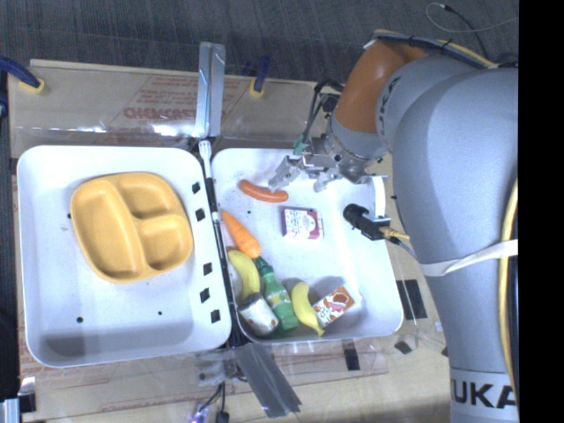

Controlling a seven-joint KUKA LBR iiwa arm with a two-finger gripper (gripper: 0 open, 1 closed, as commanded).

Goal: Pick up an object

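Observation:
My gripper (304,176) hangs over the back of the right bin (374,263), open, with nothing between its fingers (284,174). An orange-red sausage (262,191) lies just in front and to the left of the left fingertip, apart from it. A small pink carton (302,224) lies a little nearer the front, under the gripper's line. Along the bin's left side a carrot (241,233) lies at a slant.
Front of the right bin holds a banana (247,271), a green bottle (278,296), a second banana (307,307), a red-and-white packet (336,304) and a small cup (257,315). The left bin (53,324) bears a yellow divided plate (132,226).

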